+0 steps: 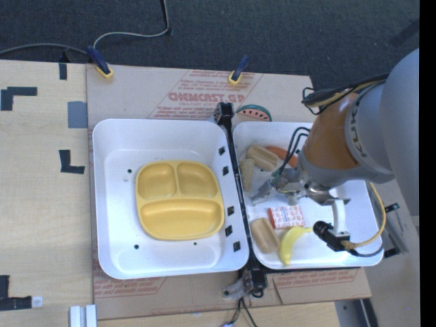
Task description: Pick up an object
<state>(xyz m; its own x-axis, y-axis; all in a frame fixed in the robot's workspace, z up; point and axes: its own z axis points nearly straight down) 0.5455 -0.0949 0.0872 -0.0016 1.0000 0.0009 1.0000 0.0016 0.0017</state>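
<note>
Red-and-white box (286, 216) in the right bin (371, 261), print on it too small to read. At 6 o'clock from the gripper (281, 182), just beside it, not seen held. Long axis roughly along 3 to 9 o'clock. Open or closed state of the gripper: cannot tell. Yellow banana (291, 242) at the box's 6 o'clock, tan roll (262, 234) at its 8 o'clock. Yellow divided plate (180, 199) in the left bin (109, 251). "CHEMCAST GP" in red on the cardboard (204, 97) at 12 o'clock.
</note>
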